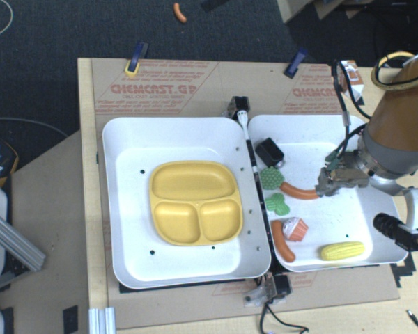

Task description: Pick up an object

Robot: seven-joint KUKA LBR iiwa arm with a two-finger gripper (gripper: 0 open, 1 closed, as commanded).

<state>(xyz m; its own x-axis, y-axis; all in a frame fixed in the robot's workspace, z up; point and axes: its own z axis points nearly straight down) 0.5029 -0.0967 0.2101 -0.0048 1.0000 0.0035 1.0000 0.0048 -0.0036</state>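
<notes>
Gripper (327, 184): low in right bin (376, 134); finger state cannot be told. Orange sausage (299, 192): lying flat, its right end at the fingertips, contact unclear. Green pieces (272, 179) beyond it; yellow corn (343, 251) below.

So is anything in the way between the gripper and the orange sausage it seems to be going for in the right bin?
Nothing visible does. The gripper sits right at the right end of the orange sausage in the right bin. The green pieces lie off its far left end, and the black block sits further up.
</notes>
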